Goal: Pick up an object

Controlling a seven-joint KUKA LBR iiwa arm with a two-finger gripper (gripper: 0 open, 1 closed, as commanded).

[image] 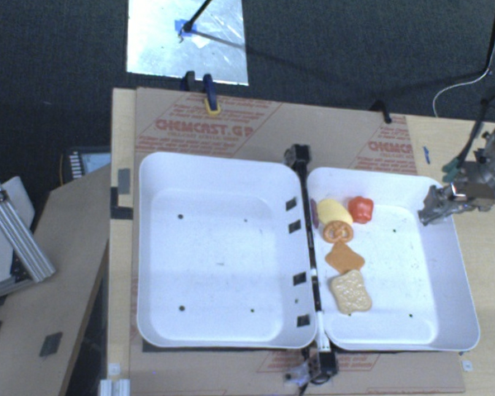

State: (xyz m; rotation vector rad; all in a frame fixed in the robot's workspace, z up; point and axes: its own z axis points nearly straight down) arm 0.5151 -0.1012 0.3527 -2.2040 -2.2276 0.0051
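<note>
Because the five pieces lie packed along the divider side of the right bin (440, 319), my chief risk is a crowded grasp — fingers landing on two items at once, or nudging one against the bin wall and coming away with nothing.

Nearest the camera lies the pale cracker (351, 292), flat on the floor of the bin; a thin, low piece like this could slip out from under the fingertips. Just beyond it, touching or nearly so, sits the orange biscuit (344, 258), equally flat. Farther on comes the pretzel-shaped piece (338, 232), then the yellow item (333, 211) and the red item (361, 208) side by side — these two stand taller and look the easier targets. The left bin (158, 254) lies across the divider.

My gripper (436, 204) hangs over the far right rim of the right bin, well apart from the cluster. Nothing sits between its fingers; whether they are spread or closed I cannot tell.
</note>
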